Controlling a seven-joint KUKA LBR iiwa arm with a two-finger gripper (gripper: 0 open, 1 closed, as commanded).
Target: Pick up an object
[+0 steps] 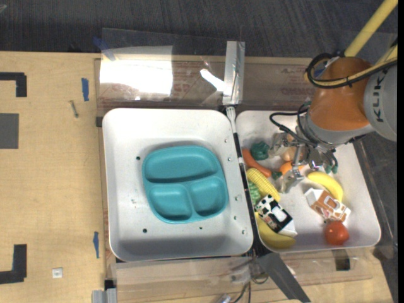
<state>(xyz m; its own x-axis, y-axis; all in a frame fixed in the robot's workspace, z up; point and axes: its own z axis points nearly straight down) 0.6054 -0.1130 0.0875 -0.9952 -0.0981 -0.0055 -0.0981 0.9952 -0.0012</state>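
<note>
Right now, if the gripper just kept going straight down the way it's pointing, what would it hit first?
Probably the small orange piece lying under the gripper in the right bin, with the banana just beside it; depth is hard to judge from this slanted view.

Slanted overhead view onto both bins (120,169)

Arm (372,100) cut off by the right edge of the view; orange band and wrist cover the upper part of the right bin (369,232). Gripper (302,160) a blur of metal and cables, fingers not resolvable; small orange and grey items beneath it too cluttered to identify. Yellow banana (276,238) at the bin's near wall partly covered by a black-and-white toy (271,210). Yellow pole (372,21) runs out at the top right corner
</note>
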